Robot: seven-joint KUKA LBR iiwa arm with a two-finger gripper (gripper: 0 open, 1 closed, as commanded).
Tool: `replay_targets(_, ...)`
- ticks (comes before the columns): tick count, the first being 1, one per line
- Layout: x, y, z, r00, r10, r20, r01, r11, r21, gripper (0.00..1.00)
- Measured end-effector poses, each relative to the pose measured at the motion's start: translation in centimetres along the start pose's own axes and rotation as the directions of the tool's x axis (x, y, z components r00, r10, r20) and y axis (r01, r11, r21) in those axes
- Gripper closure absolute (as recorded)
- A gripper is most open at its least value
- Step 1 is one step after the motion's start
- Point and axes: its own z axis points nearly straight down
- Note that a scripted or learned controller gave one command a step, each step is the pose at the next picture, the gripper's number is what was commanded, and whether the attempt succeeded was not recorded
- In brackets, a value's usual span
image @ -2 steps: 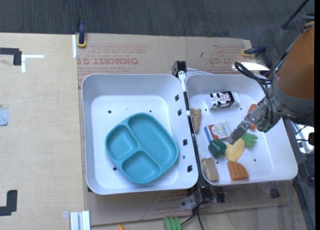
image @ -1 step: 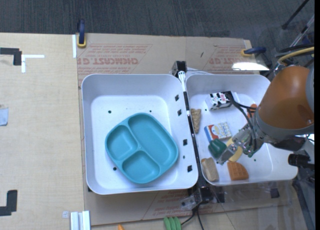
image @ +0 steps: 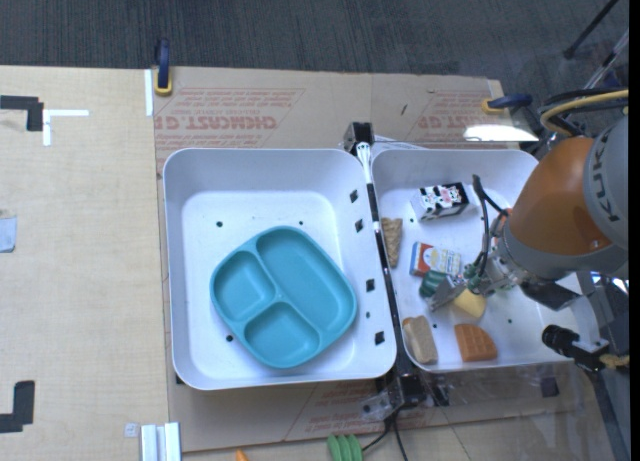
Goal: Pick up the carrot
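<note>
Camera view
Desk (image: pixel 80 249): light wood at the left of the frame, with cardboard under the two bins.
Left bin (image: pixel 190 179): centre of the frame, white; it holds a blue plate (image: pixel 284 295) with three compartments, lying tilted.
Right bin (image: pixel 400 174): just beside the left one, toward the right of the frame.
Arm (image: pixel 560 209): comes in from the right edge, its orange band over the right part of the right bin.
Jaws (image: pixel 447 292): low in the middle of the right bin, among the things there; whether they are spread or pressed together cannot be told.
Carrot (image: pixel 475 342): orange piece on the floor of the right bin, lower right of the jaws, near but apart from them.
Yellow piece (image: pixel 468 303): just beside the jaws, above the carrot.
Carton (image: pixel 437 260): red, white and green, above the jaws.
Black-and-white box (image: pixel 443 199): upper part of the right bin.
Bread (image: pixel 420 339): tan, left of the carrot, near the bin's lower left corner.
Brown piece (image: pixel 391 239): along the right bin's left wall.
</note>
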Motion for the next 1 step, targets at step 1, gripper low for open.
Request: replay_targets(1,0.91,-0.92,0.14,0.978,0.208,-0.002,-0.208,0.978,0.002,0.0)
